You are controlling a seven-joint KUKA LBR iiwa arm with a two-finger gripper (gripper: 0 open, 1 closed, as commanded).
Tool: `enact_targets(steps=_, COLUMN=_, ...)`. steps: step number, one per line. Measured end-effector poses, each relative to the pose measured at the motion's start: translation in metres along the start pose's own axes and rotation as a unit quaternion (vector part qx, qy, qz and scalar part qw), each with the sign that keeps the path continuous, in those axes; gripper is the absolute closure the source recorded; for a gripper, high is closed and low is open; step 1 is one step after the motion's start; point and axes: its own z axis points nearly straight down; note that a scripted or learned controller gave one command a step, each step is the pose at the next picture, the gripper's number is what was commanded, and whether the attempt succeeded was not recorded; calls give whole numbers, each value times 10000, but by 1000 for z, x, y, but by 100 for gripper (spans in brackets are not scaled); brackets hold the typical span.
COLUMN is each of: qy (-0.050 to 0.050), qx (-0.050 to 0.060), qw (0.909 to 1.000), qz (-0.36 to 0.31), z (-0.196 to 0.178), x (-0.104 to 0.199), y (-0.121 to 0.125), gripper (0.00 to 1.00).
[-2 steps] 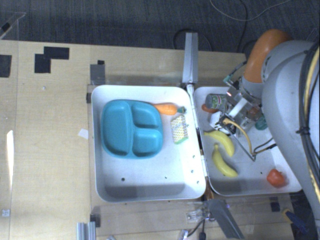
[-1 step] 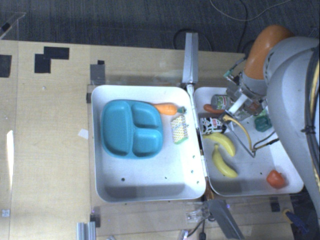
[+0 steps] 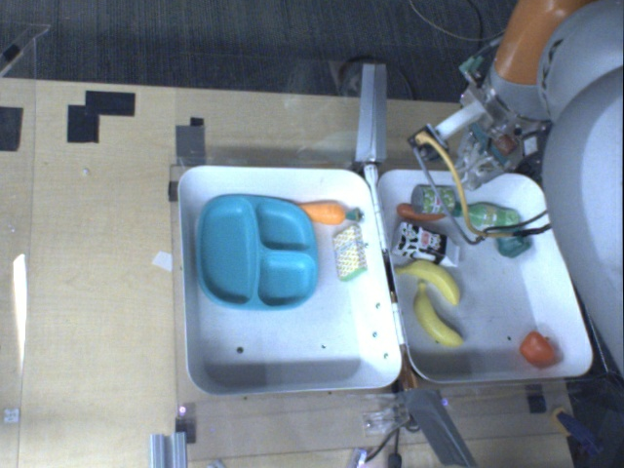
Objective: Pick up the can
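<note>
Nearest the camera: red tomato-like thing [image 3: 538, 348] in the right bin's [image 3: 487, 364] front right corner, two bananas [image 3: 434, 300] left of it. Behind them a black-and-white carton [image 3: 421, 243], then the can [image 3: 436, 201], green, lying on its side near the bin's back wall. A green bottle [image 3: 492, 217] lies just right of the can, a teal lump [image 3: 514, 245] beside that. My jaws [image 3: 480, 154] hang above the back of the right bin, close over the can area; cables and wrist clutter hide them, so I cannot tell how far apart they are or whether they touch anything. Left bin [image 3: 283, 369]: blue divided plate [image 3: 258, 252], carrot [image 3: 325, 213], small patterned packet [image 3: 350, 253].
</note>
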Motion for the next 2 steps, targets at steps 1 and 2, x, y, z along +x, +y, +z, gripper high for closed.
enact_targets(steps=1, qy=-5, qx=11, qw=9769, qz=-2138, z=61, x=-23, y=-39, gripper=100)
enact_targets(steps=2, qy=14, qx=3, qw=9767, qz=-2144, z=50, x=-22, y=-39, gripper=100)
